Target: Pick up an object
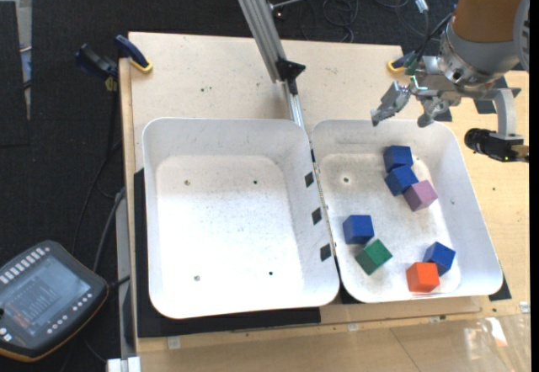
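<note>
Poised above the far rim of the right bin [472, 193], the gripper [411, 108] hangs with its two fingers spread apart and nothing between them, the left finger [387, 106] slanting down toward the bin's back edge. Below it the blocks lie scattered on the bin floor. Nearest the gripper are two blue cubes, one [397, 157] touching the other [401, 179], with a purple cube [420, 193] pressed against the lower one; these three form a tight cluster, each turned at its own slight angle, and none has a long axis to speak of since all look roughly cubic. Farther forward sits a lone blue cube [358, 228], and just beside it a green cube [373, 256], rotated so a corner faces the bin's front. Near the front right corner a blue cube [440, 257] leans against an orange cube [423, 277]. Alongside lies the left bin [168, 193], its floor marked by a few dark specks. A grey metal post [257, 8] slants across the bench to the seam between the bins, and a pendant [42, 299] rests off the bench at lower left.
</note>
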Robot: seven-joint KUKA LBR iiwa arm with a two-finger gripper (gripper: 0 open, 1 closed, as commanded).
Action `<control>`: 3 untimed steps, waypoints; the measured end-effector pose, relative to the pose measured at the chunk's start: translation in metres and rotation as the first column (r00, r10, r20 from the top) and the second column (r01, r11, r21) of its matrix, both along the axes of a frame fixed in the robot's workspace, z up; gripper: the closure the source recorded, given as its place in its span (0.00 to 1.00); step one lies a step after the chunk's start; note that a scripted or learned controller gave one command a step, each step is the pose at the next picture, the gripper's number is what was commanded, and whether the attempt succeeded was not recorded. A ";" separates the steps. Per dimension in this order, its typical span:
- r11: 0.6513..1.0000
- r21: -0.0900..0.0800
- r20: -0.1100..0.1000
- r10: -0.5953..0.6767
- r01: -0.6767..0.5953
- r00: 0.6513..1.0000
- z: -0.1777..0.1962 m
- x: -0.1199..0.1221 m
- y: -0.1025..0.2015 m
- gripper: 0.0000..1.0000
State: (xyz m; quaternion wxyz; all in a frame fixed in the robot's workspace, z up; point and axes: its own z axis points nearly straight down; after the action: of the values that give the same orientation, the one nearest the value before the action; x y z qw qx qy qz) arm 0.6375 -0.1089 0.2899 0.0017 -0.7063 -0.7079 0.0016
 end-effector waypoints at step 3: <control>1.000 0.000 -0.002 -0.003 0.003 1.000 -0.108 -0.006 -0.007 0.00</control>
State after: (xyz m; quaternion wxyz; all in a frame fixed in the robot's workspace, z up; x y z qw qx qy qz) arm 0.6313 -0.1164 0.1817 0.0025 -0.7075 -0.7068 0.0023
